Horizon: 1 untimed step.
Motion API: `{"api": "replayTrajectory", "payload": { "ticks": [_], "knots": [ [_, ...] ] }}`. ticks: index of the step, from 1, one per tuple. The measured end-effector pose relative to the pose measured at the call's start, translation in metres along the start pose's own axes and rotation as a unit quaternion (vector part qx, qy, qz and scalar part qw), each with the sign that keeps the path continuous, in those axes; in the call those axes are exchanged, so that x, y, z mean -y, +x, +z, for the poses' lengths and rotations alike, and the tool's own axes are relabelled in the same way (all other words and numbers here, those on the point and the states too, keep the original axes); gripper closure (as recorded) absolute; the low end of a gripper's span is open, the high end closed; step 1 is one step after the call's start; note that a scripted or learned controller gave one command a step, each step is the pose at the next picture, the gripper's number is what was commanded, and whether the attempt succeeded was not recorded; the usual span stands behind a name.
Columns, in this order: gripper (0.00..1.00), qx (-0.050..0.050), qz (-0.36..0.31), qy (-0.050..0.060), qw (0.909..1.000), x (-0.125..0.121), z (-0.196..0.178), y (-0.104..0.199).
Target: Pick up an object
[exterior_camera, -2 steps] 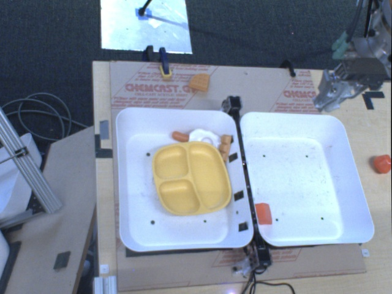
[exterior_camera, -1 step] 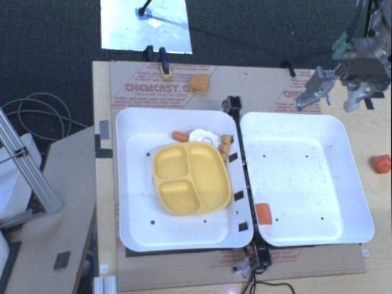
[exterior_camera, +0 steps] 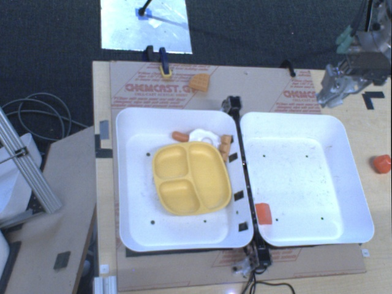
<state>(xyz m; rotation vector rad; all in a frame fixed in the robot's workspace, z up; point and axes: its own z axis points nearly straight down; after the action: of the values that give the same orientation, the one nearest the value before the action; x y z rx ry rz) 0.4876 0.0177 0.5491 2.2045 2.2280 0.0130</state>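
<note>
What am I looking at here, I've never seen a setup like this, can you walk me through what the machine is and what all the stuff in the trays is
This is one picture from a camera fixed above a workbench, looking down at a slant. The machine is a robot arm reaching in from the right; its gripper sits at the upper right, above the bench and outside both bins. Nothing is visible between its fingers.

On the bench lie two shallow white bins side by side. The left bin holds a yellow divided plate, and behind it a small orange sausage-like piece, a white piece and a small tan piece. The right bin has a small red-orange block at its near left corner.

Outside the bins, a waffle-like tan piece lies on the board behind them and a red-orange item sits at the right.
</note>
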Motion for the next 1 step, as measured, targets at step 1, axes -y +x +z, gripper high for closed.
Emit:
{"api": "replayTrajectory", "payload": {
  "ticks": [1],
  "knots": [
    [0.0,0.0,0.0,0.0,1.0,0.0,0.0004,-0.0001]
  ]
}}
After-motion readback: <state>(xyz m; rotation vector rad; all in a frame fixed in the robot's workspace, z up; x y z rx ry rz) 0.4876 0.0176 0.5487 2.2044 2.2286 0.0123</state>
